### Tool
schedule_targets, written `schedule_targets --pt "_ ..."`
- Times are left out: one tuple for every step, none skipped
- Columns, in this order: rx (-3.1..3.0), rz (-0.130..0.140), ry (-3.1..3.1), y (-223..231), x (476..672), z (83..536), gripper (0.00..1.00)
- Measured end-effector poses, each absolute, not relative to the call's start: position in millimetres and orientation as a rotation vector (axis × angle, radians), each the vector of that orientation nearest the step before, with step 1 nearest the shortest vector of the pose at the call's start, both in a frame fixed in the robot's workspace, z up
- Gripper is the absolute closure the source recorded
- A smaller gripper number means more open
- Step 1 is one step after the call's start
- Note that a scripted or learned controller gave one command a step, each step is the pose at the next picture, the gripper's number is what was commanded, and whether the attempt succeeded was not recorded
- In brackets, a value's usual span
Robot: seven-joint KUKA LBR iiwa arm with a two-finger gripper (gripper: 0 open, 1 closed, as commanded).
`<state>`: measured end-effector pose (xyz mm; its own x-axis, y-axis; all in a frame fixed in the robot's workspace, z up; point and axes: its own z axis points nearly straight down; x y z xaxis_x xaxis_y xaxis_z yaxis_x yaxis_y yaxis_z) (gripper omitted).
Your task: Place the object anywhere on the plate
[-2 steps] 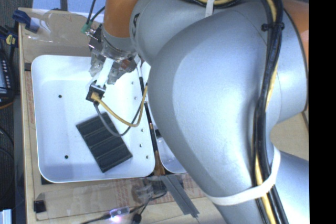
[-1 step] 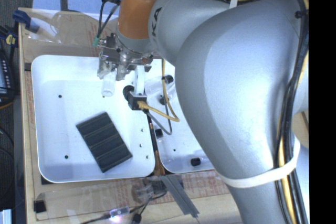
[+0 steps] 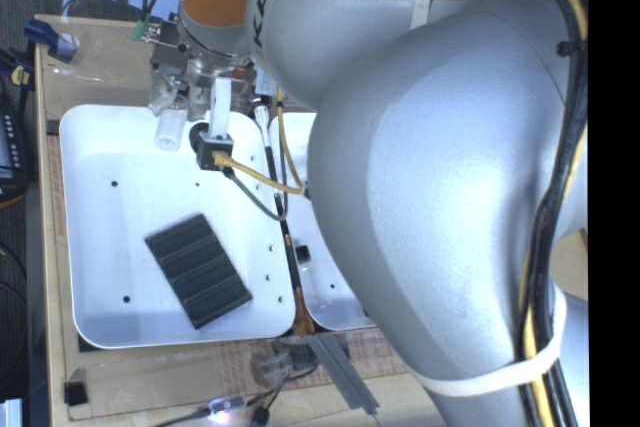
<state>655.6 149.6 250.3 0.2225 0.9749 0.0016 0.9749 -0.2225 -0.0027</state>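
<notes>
A dark grey ribbed rectangular slab (image 3: 198, 270) lies flat and skewed in the lower middle of the left bin (image 3: 90, 215). My gripper (image 3: 170, 120) hangs over the far edge of that bin, well above and beyond the slab and apart from it. A small pale, translucent piece (image 3: 167, 134) shows at the gripper's tip; I cannot tell whether it is a held object or part of the gripper.
The arm's big grey body covers most of the right bin (image 3: 335, 307), leaving just its near left corner showing. A yellow cable loops down over the ridge between the bins. Cables and clutter lie along the bench's far edge (image 3: 90, 45) and near edge (image 3: 200, 385).
</notes>
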Motion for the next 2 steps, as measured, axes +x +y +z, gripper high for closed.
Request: schedule_targets --pt "-2.782 0.012 -1.45 141 655.0 150 1.0" --pt "-2.638 0.0 -1.703 129 655.9 267 1.0"
